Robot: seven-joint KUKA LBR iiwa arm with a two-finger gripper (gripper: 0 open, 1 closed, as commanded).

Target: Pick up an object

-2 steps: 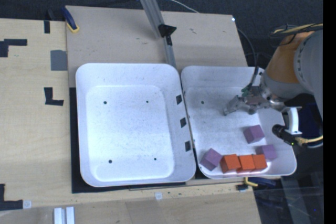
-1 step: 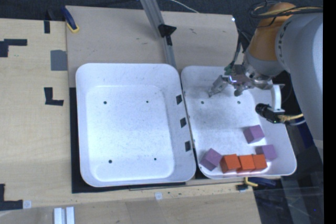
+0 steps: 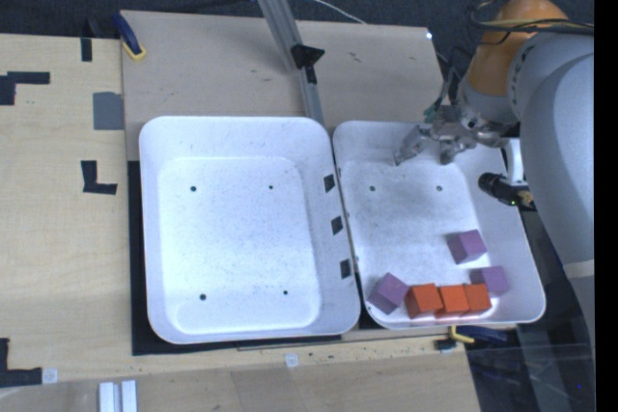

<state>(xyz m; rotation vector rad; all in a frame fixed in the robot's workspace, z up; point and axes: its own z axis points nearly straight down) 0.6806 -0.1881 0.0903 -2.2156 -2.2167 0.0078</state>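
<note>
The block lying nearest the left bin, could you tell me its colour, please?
Purple; the block shows best in the camera view, beside the orange blocks.

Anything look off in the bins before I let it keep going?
Nothing spilled or damaged. The purple blocks and orange blocks all sit crowded in the right bin's near corner, while the gripper hovers at its far end, away from them.

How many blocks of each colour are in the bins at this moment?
Purple blocks: 3
Orange blocks: 3
Total: 6, all in the right bin.
</note>
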